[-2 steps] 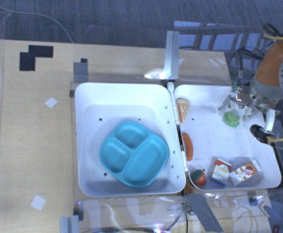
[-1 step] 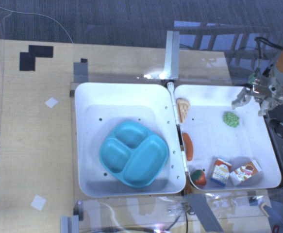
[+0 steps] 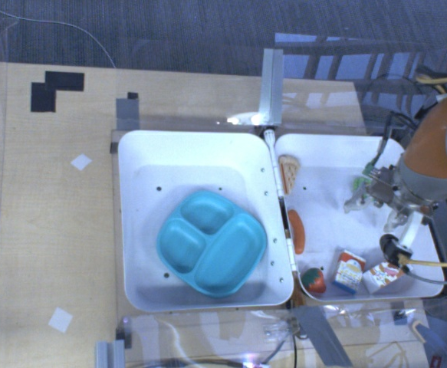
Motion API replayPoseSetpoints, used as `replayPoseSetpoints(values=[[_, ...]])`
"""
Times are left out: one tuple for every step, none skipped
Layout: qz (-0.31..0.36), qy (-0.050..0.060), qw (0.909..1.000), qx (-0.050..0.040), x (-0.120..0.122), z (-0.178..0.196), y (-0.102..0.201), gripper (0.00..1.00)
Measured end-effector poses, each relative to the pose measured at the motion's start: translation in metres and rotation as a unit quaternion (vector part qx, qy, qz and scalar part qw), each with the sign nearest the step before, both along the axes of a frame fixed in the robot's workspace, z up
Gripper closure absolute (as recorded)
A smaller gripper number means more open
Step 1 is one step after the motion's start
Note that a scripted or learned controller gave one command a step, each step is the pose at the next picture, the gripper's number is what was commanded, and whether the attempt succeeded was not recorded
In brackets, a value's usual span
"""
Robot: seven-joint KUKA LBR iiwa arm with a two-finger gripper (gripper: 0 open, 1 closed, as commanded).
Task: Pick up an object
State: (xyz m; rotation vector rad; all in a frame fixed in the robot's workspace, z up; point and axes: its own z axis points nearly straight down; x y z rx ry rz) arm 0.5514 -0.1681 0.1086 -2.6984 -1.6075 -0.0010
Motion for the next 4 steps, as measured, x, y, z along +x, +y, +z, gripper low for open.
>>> replayPoseSetpoints(values=[[-0.007,-0.002,1.0000,-0.0013,0.068,0.002,-0.028,0.00],[0.116,-0.002,0.9933,-0.0010,0.058,0.010,-0.028,0.00],[0.080,-0.003,0.9968,-0.0012,0.073,-0.022,-0.023,0.00],[0.083,-0.005,0.9965,-0.0023,0.076,-0.009,-0.022,1.00]])
